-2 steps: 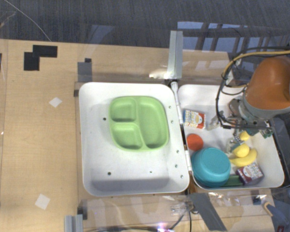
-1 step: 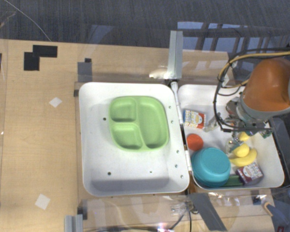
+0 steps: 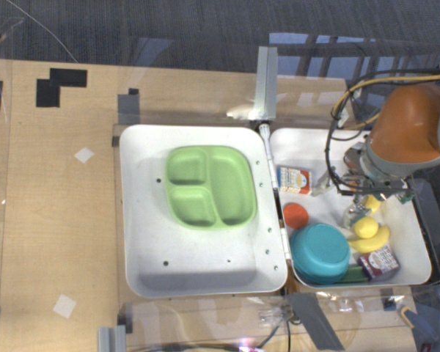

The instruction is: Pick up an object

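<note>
Here the claw (image 3: 361, 210) hangs over the lemon (image 3: 366, 227); its grip I cannot tell. The lemon looks light, smooth, roundish: pinch it across the middle.

The two bins, left (image 3: 143, 270) and right (image 3: 418, 259), look like smooth white plastic with a soft sheen. The green divided tray (image 3: 209, 185) is matt plastic, its compartments moulded with rounded edges. The blue bowl (image 3: 320, 251) has a smooth, slightly glossy finish — plastic, by the look of it. The yellow toy fruit (image 3: 368, 230) is glossy. The bench (image 3: 51, 218) reads as pale wood under a clear, reflective sheet, and the arm's orange band (image 3: 411, 123) is smooth and satiny — painted metal or plastic, hard to tell.
</note>
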`<action>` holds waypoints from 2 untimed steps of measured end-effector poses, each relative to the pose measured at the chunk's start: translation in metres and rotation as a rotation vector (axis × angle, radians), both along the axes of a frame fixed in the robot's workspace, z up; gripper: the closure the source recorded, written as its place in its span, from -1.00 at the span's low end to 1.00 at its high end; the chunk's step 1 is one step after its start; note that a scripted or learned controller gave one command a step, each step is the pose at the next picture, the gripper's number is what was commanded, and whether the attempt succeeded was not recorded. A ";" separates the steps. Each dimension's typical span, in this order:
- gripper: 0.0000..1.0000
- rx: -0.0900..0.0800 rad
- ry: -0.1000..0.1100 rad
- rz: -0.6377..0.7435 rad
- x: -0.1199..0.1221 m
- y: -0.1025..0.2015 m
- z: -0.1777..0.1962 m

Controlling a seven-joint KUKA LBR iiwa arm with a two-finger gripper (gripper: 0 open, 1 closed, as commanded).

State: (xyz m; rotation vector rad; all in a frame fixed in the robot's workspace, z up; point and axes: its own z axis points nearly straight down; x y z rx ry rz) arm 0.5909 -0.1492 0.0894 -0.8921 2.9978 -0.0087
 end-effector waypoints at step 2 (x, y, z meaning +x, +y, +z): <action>-1.00 0.000 0.002 -0.030 0.029 -0.005 -0.001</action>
